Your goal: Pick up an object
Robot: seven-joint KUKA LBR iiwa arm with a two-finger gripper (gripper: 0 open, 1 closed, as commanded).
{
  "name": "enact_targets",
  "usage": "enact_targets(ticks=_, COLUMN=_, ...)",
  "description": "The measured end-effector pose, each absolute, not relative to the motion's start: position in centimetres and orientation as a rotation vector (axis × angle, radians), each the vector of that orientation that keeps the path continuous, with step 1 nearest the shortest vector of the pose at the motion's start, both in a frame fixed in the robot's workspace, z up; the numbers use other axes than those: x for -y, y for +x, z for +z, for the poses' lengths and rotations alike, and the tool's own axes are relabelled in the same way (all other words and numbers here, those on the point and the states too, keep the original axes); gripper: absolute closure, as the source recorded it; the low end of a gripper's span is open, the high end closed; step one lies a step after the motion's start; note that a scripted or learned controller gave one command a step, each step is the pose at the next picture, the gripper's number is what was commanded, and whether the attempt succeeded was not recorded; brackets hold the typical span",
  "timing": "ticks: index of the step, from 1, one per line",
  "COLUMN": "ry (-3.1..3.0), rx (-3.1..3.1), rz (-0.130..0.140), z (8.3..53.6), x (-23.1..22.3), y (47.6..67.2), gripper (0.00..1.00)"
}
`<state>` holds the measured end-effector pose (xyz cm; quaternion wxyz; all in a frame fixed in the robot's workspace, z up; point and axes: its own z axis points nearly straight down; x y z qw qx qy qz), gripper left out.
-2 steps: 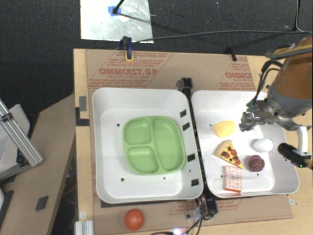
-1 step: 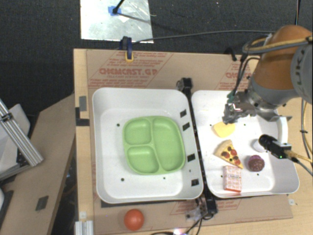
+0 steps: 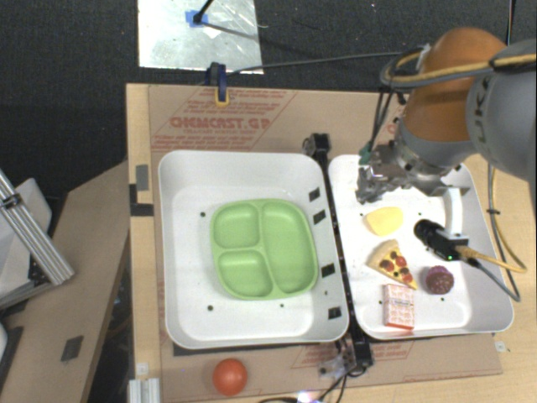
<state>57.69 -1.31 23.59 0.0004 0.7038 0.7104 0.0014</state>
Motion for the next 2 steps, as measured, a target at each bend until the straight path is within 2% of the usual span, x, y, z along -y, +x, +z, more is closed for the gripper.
enact_targets(ticks=1, ry=2.211, rx=-2.231, rz=0.004, z=24.1, x=-3.5, y=58.2, gripper=1.00)
enact_targets(ticks=2, ry=2.211, rx=-2.231, rz=0.003, z=22.5, x=-8.9, y=59.5, gripper=1.00)
